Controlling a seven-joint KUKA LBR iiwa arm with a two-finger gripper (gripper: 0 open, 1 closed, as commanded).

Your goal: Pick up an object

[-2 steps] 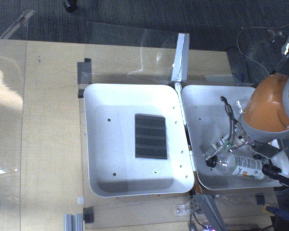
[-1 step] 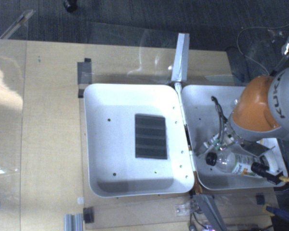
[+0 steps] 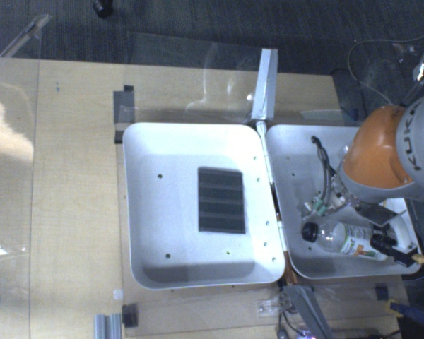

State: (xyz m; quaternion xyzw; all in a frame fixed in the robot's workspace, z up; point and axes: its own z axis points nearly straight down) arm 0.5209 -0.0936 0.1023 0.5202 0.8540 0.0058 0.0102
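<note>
The arm [image 3: 385, 150] reaches in over the right bin [image 3: 290, 189], its orange band covering that bin's far right part, presumably so the wrist hangs above the objects to be picked. The left bin [image 3: 148, 210] carries a dark ribbed pad [image 3: 221, 200] near its centre, well apart from the arm. In the right bin, a clear bottle [image 3: 343, 237] with a black cap lies on its side along the near edge. The gripper [image 3: 325, 203] sits just above the bottle's cap end; its opening cannot be judged, and nothing is seen held.

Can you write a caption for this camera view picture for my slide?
Robot arm's claw hovers over a clear bottle in the right bin.
</note>
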